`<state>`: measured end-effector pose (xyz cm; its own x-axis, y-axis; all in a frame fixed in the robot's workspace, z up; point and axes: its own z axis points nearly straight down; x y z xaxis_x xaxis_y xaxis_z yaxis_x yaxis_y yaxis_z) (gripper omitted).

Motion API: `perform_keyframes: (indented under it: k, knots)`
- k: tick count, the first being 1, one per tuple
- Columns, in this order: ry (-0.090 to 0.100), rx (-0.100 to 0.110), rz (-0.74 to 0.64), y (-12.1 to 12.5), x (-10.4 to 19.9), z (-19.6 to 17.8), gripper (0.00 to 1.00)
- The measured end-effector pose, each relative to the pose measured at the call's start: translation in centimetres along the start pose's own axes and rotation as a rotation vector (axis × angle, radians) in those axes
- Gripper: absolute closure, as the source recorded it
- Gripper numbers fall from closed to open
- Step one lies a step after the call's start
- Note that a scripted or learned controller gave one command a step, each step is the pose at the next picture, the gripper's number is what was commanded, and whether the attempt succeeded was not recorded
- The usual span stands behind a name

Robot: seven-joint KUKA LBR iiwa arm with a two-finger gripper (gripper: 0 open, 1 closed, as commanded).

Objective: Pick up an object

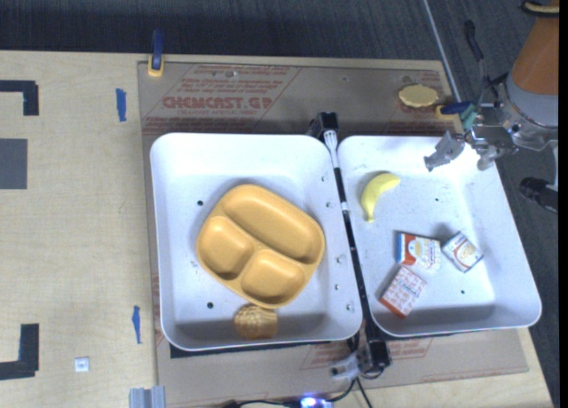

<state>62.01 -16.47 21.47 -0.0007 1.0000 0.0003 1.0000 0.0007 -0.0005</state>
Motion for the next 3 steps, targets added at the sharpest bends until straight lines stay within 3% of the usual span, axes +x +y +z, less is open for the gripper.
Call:
perform_keyframes:
  k: [1,2,3]
  knots:
    - [-0.001,-0.003,0.0,-3.5,1.8,12.9,0.0]
    - [0.0,-0.002,0.001,-11.8,3.8,12.9,0.0]
    - [-0.002,-0.007,0.001,-11.7,3.8,11.9,1.0]
